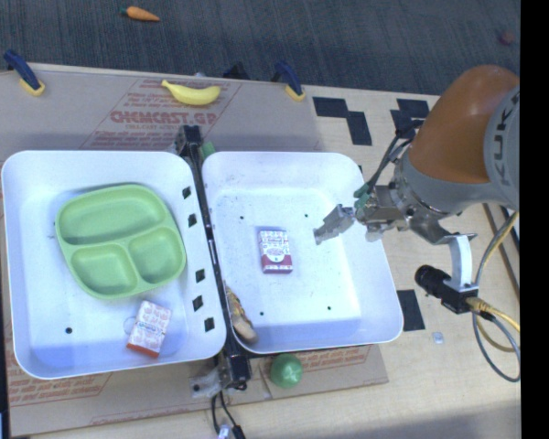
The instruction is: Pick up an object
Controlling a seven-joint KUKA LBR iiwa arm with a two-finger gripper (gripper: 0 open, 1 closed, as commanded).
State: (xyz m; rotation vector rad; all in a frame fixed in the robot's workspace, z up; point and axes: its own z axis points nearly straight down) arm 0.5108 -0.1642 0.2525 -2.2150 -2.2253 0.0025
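Camera view, looking down: we see the gripper (334,224) hanging over the right bin (348,167), reaching in from the right w/ the arm (457,144) behind it. Nearest pick candidate is the red box (275,251), lying flat on the bin floor just left of the gripper and a bit toward the near edge, clear of the walls.

Risks, as we judge them:
- Box is flat and low, so if the fingers come down off-centre they may just nudge it along the floor instead of closing round it.
- Descent too shallow = fingers shut on air above it; too deep = tips jam on the bin floor.
- The gripper is tilted, approx pointing left-down, so one finger could land on top of the box and press it rather than straddle it.
- The brown item (241,321) lies further off, by the divider near the front corner; going for that one means working tight vs the wall.

Things in the left bin, i.e. the green tray (119,240) and small packet (149,327), are well away beyond the divider.

Hand: it holds nothing and touches nothing that we can see; there's bare bin floor under it. Whether the grey fingers are apart or together we can't tell, too small and blurred.
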